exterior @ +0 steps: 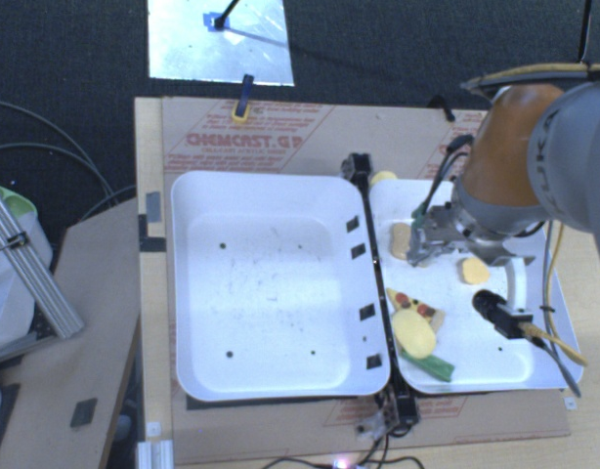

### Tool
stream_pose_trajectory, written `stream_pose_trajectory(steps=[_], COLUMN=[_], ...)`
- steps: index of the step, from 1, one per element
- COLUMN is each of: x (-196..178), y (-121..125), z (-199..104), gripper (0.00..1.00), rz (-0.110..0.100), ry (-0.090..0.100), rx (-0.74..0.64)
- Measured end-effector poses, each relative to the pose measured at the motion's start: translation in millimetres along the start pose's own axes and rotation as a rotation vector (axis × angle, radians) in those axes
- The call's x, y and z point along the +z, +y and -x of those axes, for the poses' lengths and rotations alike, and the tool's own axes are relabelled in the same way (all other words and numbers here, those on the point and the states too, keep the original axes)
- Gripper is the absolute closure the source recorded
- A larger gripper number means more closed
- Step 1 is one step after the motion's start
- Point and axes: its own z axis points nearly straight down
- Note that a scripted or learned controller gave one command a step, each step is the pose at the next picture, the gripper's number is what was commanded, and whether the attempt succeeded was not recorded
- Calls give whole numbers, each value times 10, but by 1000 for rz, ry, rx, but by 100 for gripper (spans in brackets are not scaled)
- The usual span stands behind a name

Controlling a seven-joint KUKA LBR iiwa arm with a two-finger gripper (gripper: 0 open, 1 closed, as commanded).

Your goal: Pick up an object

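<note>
grey tool (424, 245) hangs over the right bin (495, 364) beside a tan piece (402, 241); finger spread unclear.

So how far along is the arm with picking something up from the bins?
Nothing looks picked up yet. The gripper is low in the right bin, beside a tan piece at the bin's left side, and no object shows between its fingers. The yellow potato-like item, green piece and small yellow chunk lie in the bin. Grasping and lifting remain.
</note>
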Motion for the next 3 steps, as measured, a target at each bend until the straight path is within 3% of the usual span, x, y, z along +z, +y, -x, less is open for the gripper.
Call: stream_pose_trajectory(steps=[1,2,3], x=[-5,866,584], y=[376,349,365], z=[442,569,854], gripper=[100,100,100], rz=[-1,1,-2], ry=[-1,-1,-1], rx=[6,2,6])
